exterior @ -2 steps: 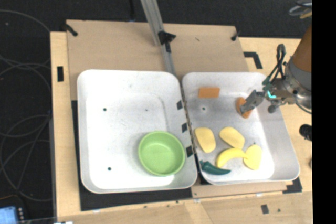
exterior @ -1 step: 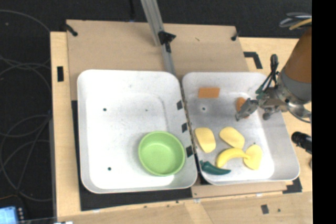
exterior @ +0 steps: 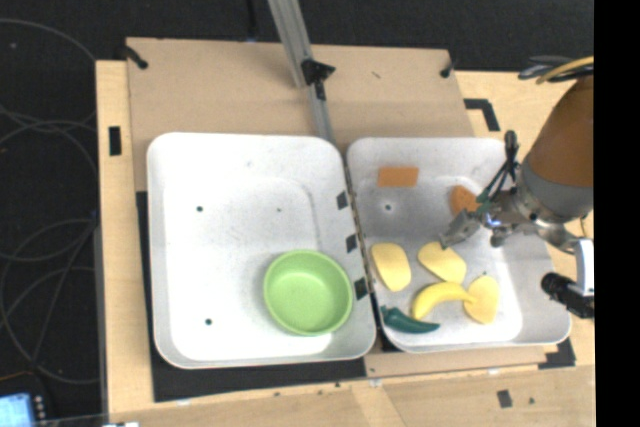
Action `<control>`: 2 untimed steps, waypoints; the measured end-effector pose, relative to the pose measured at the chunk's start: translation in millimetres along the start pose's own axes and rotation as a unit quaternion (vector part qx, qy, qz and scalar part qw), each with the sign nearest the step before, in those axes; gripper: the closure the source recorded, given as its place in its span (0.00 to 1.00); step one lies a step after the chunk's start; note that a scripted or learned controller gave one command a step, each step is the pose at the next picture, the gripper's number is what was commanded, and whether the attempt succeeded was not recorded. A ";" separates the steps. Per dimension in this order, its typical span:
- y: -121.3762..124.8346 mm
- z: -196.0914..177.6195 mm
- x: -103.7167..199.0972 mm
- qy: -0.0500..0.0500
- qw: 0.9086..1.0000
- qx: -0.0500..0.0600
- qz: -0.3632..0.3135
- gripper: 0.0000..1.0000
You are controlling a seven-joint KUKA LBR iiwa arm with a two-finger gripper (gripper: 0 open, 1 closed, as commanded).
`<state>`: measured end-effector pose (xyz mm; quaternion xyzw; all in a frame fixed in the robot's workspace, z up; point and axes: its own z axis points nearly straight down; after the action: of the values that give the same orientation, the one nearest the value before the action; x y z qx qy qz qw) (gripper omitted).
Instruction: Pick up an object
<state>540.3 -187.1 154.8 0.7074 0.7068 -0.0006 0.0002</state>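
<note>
Black flooring surrounds a pale wooden bench (exterior: 250, 85) that carries two shallow white bins side by side. Left bin (exterior: 230, 185) — holds a light green bowl (exterior: 308, 291), upright, toward its near right corner. Right bin (exterior: 420, 165) — holds the small objects: an orange rectangular block (exterior: 398, 177) at the far side; a yellow oval piece (exterior: 391, 266) just beside the left wall; a second yellow piece (exterior: 442, 262) to its right; a yellow banana (exterior: 440, 297) nearer still, with a third yellow piece (exterior: 482, 299) touching its right end; a dark green pepper-like item (exterior: 405, 319) at the near left corner. An orange rounded object (exterior: 463, 199) lies at the far right, just beside the gripper (exterior: 478, 223). Grey arm with orange band enters from the right, the gripper low over the right bin between the orange object and the yellow pieces; whether its fingers are spread or closed cannot be told, and nothing is visibly pinched. A slanted metal pole (exterior: 285, 10) rises at the far side.
</note>
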 end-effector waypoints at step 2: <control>3.2 36.5 -1.2 0.000 1.000 -0.005 0.002 1.00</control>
<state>543.5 -188.4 118.3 0.7086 0.7056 0.0034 0.0036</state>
